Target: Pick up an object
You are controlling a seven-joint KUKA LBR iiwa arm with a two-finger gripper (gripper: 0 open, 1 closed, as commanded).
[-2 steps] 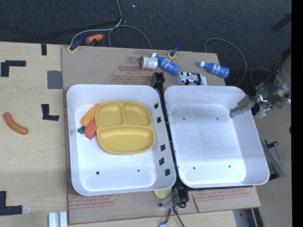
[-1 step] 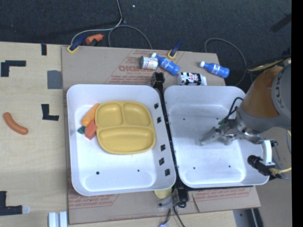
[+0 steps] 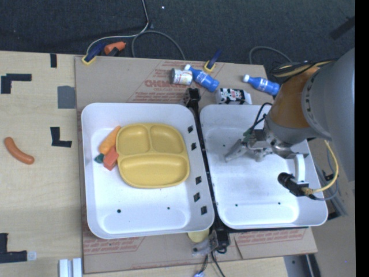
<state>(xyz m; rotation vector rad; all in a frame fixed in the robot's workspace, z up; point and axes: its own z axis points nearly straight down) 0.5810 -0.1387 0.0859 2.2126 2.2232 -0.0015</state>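
Note:
My gripper [image 3: 235, 151] is low over the right bin [image 3: 259, 206], in its upper middle part, pointing left. No object shows at its tip. A yellow divided plate [image 3: 153, 154] lies in the left bin [image 3: 138, 218]. Against the plate's left edge sit an orange carrot-like toy [image 3: 108, 140] and a small red piece [image 3: 110, 162]. The gripper is well to the right of all of them, across the wall between the bins.
Behind the bins lie a white can [image 3: 181, 75], two blue bottles [image 3: 206, 79] [image 3: 262, 85] and a small black-and-white box [image 3: 233, 96]. A toy sausage [image 3: 18, 150] rests on the bench at far left. An orange clamp [image 3: 115, 47] sits at the back.

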